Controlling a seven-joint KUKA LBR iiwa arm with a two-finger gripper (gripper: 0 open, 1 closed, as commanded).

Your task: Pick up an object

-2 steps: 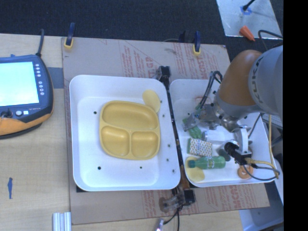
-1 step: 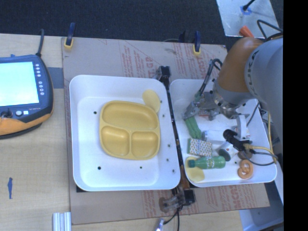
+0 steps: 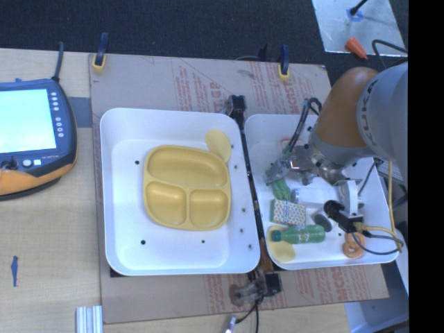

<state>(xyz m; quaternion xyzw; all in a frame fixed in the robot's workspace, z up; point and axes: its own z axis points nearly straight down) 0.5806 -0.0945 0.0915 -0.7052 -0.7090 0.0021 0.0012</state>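
Bench [image 3: 41, 255] carries a cardboard sheet [image 3: 208, 82] clamped at its far edge, and on it two white bins side by side. Landmark: the left bin [image 3: 121, 207].

Arm [image 3: 361, 113], grey with an orange band, reaches in over the right bin [image 3: 258, 134], which touches the landmark's right wall. Its wrist hangs low above that bin's far half.

Yellow divided tray [image 3: 187, 186] lies flat at the landmark's centre, three compartments up. A pale yellow spoon-like piece [image 3: 219, 144] rests at the tray's far right corner, touching it.

Tablet-style pendant [image 3: 31, 134] sits on the bench left of the landmark, screen lit.

Gripper [image 3: 288, 168] is down among the clutter just right of the landmark's right wall; cannot tell how its fingers stand, as the wrist hides them.

Candidate objects, all right of the landmark: green bottle [image 3: 300, 235] lying on its side, patterned packet [image 3: 288, 213] just beyond it, yellow piece [image 3: 282, 252] at the near corner, small orange item [image 3: 354, 247] farthest right.
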